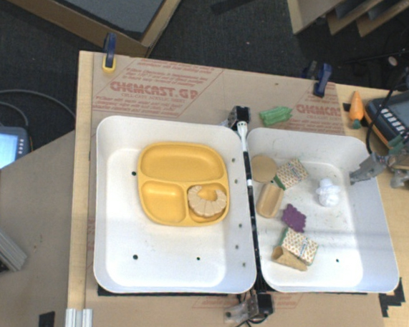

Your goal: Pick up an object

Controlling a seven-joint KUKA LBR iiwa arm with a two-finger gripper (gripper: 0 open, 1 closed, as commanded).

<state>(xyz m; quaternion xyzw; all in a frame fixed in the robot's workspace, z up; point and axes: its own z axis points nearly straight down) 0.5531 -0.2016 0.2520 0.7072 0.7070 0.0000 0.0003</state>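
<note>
The gripper (366,168) is seen over the far right edge of the right bin (369,243), nothing visibly held; whether it is spread or pressed together cannot be told. Nearest it, to its left, a white crumpled object (326,192) is lying. Further left are found a purple piece (294,218), a tan cylinder (269,199) and two patterned blocks (299,247).
</note>
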